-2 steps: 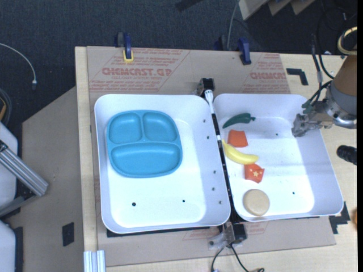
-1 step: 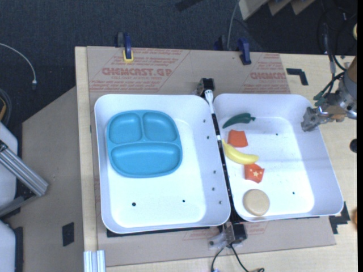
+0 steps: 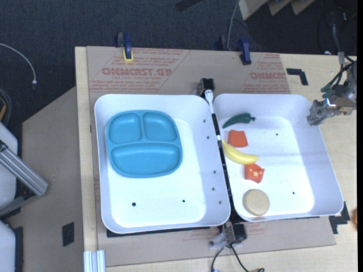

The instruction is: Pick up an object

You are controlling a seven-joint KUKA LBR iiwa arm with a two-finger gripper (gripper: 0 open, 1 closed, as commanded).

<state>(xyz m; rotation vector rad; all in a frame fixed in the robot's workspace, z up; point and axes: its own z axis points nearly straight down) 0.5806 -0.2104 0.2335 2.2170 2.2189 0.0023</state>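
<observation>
The right bin (image 3: 295, 169) holds several small items along its left side: a green pepper (image 3: 238, 119), an orange-red block (image 3: 237, 138), a yellow banana (image 3: 239, 154), a red piece with a yellow spot (image 3: 254, 173) and a round tan bun (image 3: 256, 202). My gripper (image 3: 324, 111) hangs at the far right, over the right bin's upper right rim. It is well away from all the items, and nothing is seen in it.
In the left bin (image 3: 170, 203) lies a blue divided plate (image 3: 144, 143). Both bins rest on a brown board held by blue clamps (image 3: 126, 43) at the back. A black hinge strip (image 3: 218, 152) runs between the bins.
</observation>
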